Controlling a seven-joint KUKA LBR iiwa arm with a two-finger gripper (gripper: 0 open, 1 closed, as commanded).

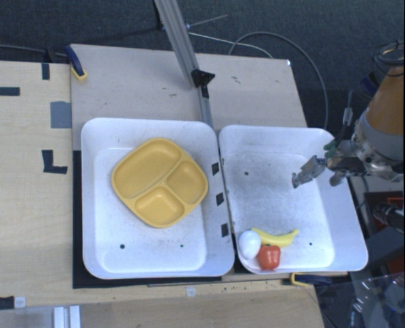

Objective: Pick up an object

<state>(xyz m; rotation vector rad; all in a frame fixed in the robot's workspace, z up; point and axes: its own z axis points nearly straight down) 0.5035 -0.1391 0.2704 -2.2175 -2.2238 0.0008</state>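
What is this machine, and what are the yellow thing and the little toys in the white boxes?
It is a robot arm, seen by a camera looking down from above. It reaches in from the right, and its gripper hangs over the right bin with nothing between its fingers. The yellow thing is a plate with three sections, lying in the left bin. In the right bin's near corner sit a toy banana, a white egg and a small red fruit, bunched together.
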